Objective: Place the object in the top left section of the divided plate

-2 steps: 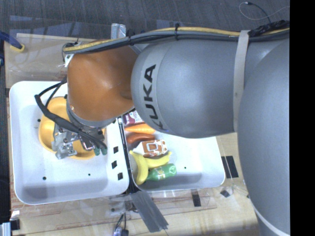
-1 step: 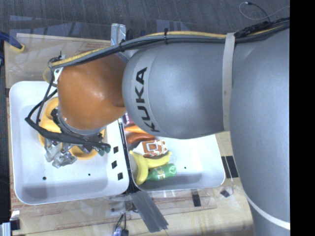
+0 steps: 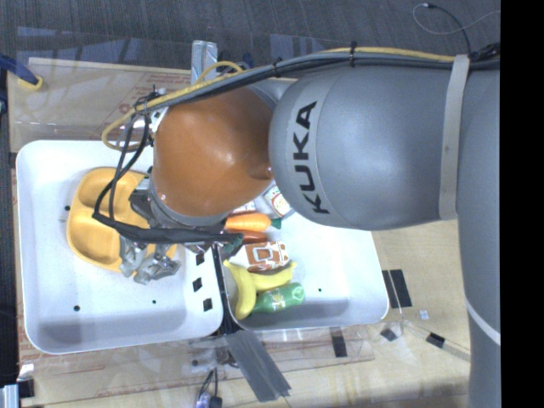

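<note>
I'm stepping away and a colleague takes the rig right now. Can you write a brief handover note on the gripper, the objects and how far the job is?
Gripper: low in the left bin, at the near edge of the yellow divided plate; the arm hides much of it, and nothing is seen between its fingers.
Objects: carrot, banana, green item and a small printed pack lie in the right bin.
Done: no object is seen on the visible part of the plate.
Left: get an object into the plate's top left section.
</note>
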`<state>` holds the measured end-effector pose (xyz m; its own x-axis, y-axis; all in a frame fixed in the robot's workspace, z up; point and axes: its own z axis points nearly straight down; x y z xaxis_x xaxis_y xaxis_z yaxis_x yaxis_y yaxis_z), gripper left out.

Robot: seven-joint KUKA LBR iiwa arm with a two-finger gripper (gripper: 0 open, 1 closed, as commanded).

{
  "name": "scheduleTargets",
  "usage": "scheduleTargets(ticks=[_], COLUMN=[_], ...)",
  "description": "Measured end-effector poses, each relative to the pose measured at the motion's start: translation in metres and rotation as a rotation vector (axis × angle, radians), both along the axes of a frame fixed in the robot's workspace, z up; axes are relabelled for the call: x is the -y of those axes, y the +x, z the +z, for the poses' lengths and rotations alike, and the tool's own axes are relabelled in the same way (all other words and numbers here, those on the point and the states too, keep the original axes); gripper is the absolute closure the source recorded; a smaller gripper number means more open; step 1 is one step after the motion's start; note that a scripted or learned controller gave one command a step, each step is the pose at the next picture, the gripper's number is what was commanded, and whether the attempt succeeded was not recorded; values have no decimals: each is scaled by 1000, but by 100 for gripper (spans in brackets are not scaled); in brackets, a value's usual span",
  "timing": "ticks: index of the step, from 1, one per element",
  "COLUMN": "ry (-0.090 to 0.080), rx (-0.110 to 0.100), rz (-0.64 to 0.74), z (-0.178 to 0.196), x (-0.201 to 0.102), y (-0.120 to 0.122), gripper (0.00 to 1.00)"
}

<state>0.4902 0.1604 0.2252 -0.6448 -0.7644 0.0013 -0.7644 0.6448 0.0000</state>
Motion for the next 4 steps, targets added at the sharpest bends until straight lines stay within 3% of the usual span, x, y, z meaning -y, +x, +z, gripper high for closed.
scheduleTargets(ticks=[1, 2, 3, 4], ry=[1, 2, 1, 2], rx=[-1, 5, 1, 3], rz=[56, -20, -175, -2], z=[-41, 101, -20, 38], x=[-44, -49, -49, -54], y=[-9, -11, -1, 5], gripper=[100, 100, 100, 100])
